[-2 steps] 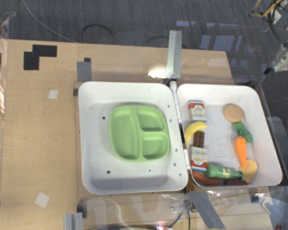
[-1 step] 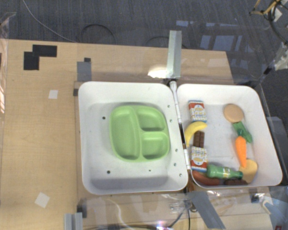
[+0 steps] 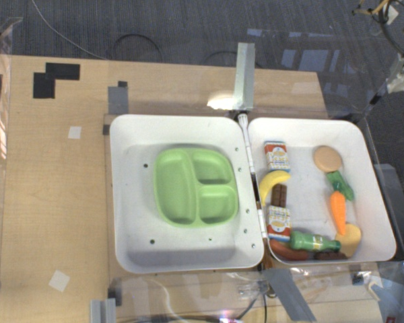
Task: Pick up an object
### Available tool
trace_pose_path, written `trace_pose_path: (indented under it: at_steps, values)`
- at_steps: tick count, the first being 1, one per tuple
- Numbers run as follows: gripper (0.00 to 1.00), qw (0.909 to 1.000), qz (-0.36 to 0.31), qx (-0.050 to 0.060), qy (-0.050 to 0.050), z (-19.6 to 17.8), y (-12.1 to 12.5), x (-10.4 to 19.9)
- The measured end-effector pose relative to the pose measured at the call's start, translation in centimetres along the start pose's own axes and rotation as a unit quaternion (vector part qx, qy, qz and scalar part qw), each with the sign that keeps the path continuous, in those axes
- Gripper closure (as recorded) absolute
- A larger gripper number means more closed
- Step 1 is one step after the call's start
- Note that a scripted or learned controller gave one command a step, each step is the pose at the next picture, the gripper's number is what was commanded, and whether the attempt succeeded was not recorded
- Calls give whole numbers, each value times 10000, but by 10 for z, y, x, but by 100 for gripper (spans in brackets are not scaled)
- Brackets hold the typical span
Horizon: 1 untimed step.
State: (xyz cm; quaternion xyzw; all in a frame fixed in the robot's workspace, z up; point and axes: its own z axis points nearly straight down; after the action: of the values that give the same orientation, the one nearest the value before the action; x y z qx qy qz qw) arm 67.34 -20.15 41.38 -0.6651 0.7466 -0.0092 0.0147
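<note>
The right bin (image 3: pixel 363 153) holds several toy foods. A small can with a red and white label (image 3: pixel 275 155) lies near its upper left. Below it sit a yellow banana (image 3: pixel 272 182), a brown chocolate bar (image 3: pixel 279 195) and a second labelled can (image 3: pixel 278 221). A green bottle (image 3: pixel 313 240) lies over a reddish sausage (image 3: pixel 289 251) at the bottom edge. On the right side are a tan round cookie (image 3: pixel 328 158), an orange carrot with green leaves (image 3: pixel 338 204) and a yellowish piece (image 3: pixel 351 235).
The left bin (image 3: pixel 128 180) holds a green divided plate (image 3: pixel 195 186). A metal post (image 3: pixel 244 73) stands behind the seam between the bins. Black tape marks (image 3: pixel 54 78) lie on the wooden bench at the far left.
</note>
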Motion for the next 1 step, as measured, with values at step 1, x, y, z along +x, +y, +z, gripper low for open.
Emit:
trace_pose_path:
  at_steps: [1]
  values:
    - [100, 10000, 7, 50, -18, -14, -2, -1]
